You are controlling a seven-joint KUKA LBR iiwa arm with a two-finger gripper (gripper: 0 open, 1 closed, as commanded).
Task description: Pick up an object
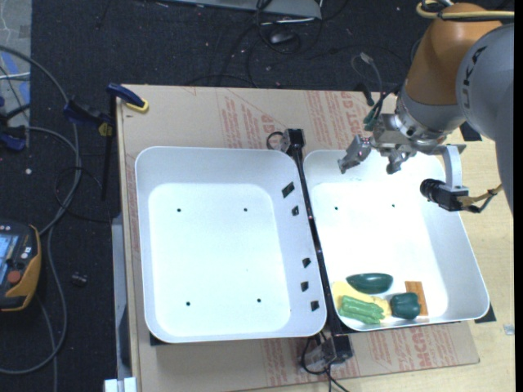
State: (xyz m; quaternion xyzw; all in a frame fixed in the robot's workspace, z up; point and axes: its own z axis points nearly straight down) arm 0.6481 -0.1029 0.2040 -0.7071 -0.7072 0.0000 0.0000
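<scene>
My gripper [373, 159] hangs over the far edge of the right bin [392, 219], its two fingers spread open with nothing between them. Far from it, at the bin's near edge, lie the objects: a dark green oval piece [369, 282], a light green ridged piece [360, 309], a teal block [405, 305] and a small orange-brown block [416, 288]. A yellow bit peeks out beside the oval piece.
The left bin [216, 239] sits beside the right one, with a black divider rail [309, 219] and clips between them. Both rest on a cardboard sheet [221, 117]. A black attachment [445, 193] juts from the arm over the right bin's far right side.
</scene>
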